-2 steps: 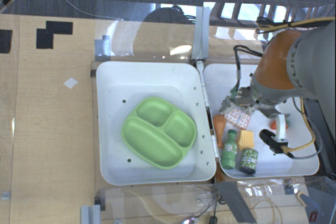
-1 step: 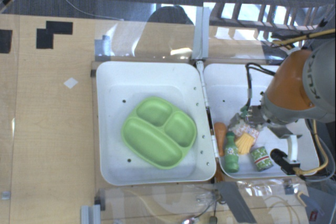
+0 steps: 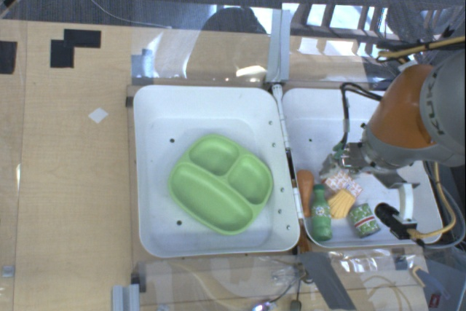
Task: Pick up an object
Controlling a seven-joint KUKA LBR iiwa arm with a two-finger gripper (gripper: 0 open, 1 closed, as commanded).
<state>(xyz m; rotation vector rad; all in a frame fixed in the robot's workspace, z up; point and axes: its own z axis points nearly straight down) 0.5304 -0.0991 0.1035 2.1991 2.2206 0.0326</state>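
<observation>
Pale wood table (image 3: 65, 178), two white bins: left bin (image 3: 153, 120) with one green divided plate (image 3: 221, 183); right bin (image 3: 313, 113) with one carrot (image 3: 305, 186), green bottle (image 3: 321, 213), corn cob (image 3: 341, 202), small can (image 3: 363, 220), crowded near. End effector (image 3: 342, 160) low over that cluster, grip state impossible to tell. Likely slip or double-grab, from items touching.

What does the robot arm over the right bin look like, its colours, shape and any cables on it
The arm is thick and rounded, grey with a broad orange band above the wrist. Dark cables loop along its wrist side, and a yellow one runs by its upper part. The gripper end is grey metal, its details blurred.
</observation>
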